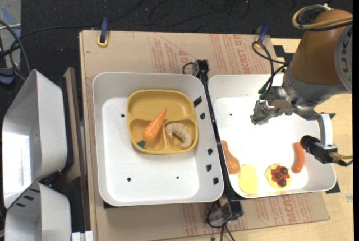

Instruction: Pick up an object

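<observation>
My gripper (262, 114) hangs over the upper middle of the right bin (241, 88), above bare white floor and apart from every object. Along that bin's front lie an orange drumstick-shaped piece (229, 158) at the left wall, a pale yellow piece (248, 178), a small round tart with red and dark toppings (279, 175), and a red-orange sausage (298, 157) at the right. In the left bin (112, 122) a yellow divided plate (140, 101) holds a carrot (155, 125) and a pale shrimp (180, 134).
The orange-banded arm (320, 55) covers the right bin's upper right corner. A black fitting (317, 148) sticks over the right rim near the sausage. Black clips (203, 116) line the divider between the bins. White containers (28, 133) stand left of the bench.
</observation>
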You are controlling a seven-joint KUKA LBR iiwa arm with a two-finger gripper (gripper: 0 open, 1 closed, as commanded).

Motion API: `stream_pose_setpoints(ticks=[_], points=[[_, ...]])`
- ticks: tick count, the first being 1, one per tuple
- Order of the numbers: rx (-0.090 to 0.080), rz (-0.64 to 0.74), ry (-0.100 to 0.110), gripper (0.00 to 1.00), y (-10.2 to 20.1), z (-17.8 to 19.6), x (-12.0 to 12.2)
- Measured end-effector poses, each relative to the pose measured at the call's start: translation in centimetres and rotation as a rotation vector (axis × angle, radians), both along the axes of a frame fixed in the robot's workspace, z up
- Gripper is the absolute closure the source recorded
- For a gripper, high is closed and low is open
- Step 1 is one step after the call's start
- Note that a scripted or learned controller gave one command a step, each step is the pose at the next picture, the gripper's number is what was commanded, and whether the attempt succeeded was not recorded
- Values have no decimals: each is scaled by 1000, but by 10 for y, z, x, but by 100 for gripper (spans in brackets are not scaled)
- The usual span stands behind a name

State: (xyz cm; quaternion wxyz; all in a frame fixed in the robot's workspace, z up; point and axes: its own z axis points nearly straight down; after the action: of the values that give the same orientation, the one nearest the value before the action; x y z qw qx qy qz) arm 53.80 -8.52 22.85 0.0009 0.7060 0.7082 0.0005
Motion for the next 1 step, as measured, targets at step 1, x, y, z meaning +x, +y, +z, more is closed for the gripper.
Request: stream_pose_setpoints(ticks=[1], points=[[0, -3, 2, 100, 55, -6, -13]])
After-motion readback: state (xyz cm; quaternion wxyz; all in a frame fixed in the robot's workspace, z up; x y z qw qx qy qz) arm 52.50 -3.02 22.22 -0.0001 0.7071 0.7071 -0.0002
